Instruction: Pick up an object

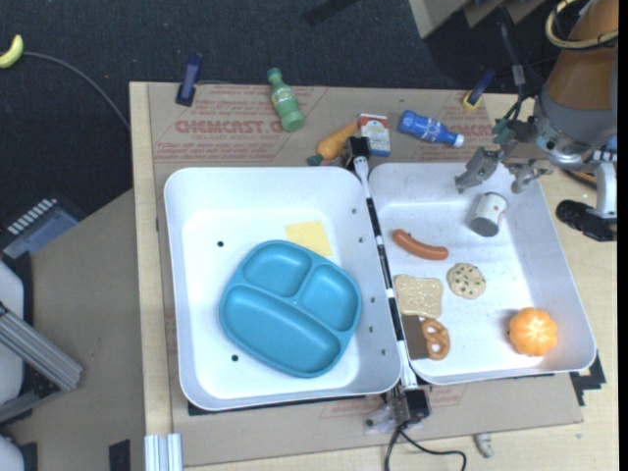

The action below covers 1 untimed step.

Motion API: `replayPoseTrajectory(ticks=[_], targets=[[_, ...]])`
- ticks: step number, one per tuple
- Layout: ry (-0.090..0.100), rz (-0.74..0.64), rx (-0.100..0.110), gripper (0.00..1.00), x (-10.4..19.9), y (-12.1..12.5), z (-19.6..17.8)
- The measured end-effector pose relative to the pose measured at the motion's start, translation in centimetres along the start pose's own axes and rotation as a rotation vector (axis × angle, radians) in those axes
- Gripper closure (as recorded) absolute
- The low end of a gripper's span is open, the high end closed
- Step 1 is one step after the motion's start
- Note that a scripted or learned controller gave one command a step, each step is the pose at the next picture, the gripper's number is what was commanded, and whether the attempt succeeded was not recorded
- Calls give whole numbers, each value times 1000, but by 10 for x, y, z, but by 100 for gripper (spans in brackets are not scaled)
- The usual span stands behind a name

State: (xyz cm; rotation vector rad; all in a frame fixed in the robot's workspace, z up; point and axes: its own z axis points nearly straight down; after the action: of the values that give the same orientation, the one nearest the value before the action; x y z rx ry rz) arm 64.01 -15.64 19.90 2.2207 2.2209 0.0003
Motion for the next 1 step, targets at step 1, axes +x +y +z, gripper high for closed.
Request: replayPoseTrajectory(ticks=[1], targets=[[0, 1, 4, 0, -50, -1, 63]])
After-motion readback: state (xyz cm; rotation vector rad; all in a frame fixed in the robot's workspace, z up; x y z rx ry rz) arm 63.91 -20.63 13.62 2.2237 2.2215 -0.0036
